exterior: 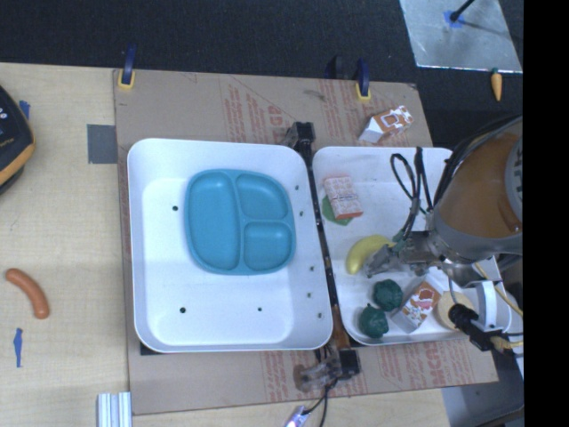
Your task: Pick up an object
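The right bin (436, 160) holds several small things. A yellow banana-like piece (363, 252) lies near its middle, with my gripper (388, 258) low right beside it, on its right. Two dark green lumps (387, 293) (373, 321) sit just below the gripper. A printed wrapper packet (420, 305) rests at the bin's lower right. At the bin's upper left is a small pink-and-white carton (341, 196), lying over a green piece (328, 210). The arm's grey and orange body hides the bin's right side.
The left bin (160, 310) carries a blue divided plate (240, 221). A small carton (388, 124) lies on the cardboard above the right bin. A sausage (28, 293) rests on the bench at far left. A black cable (407, 178) loops over the right bin.
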Action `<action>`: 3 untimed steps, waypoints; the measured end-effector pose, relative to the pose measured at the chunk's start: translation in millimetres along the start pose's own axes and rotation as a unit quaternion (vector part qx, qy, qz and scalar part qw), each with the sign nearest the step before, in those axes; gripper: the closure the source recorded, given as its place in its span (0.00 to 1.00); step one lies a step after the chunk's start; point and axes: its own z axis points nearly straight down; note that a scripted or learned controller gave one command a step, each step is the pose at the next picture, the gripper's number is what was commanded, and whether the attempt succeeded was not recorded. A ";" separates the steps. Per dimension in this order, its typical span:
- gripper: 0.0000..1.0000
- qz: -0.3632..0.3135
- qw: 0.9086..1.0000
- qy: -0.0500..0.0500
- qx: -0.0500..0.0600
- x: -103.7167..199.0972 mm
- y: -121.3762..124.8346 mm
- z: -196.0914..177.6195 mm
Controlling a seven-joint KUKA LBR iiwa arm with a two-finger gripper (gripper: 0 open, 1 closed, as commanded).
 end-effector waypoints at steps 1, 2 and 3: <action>0.00 0.002 1.000 0.001 -0.002 38.2 53.1 -89.3; 0.00 0.002 1.000 0.000 0.000 30.2 28.5 -7.4; 0.00 0.002 1.000 0.001 0.000 31.0 26.9 11.6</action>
